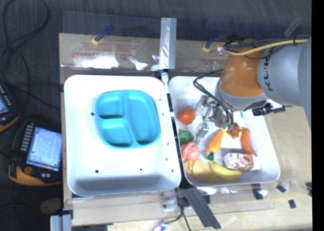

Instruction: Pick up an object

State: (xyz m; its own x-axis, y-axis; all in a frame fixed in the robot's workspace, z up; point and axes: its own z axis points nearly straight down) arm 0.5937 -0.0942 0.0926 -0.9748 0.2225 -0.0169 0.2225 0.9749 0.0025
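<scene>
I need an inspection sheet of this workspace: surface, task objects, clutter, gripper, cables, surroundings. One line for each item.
Surface: bench bearing two white bins; left bin and right bin stand side by side.
Task objects: in the right bin, a tomato, a green pepper, a carrot, a banana, a small carton.
Clutter: blue divided tray in the left bin.
Gripper: gripper low over the right bin, beside the tomato; finger state unclear.
Cables: black cable on the floor at far left; cables along the arm.
Surroundings: handheld pendant on the dark floor, left of the bench.
</scene>
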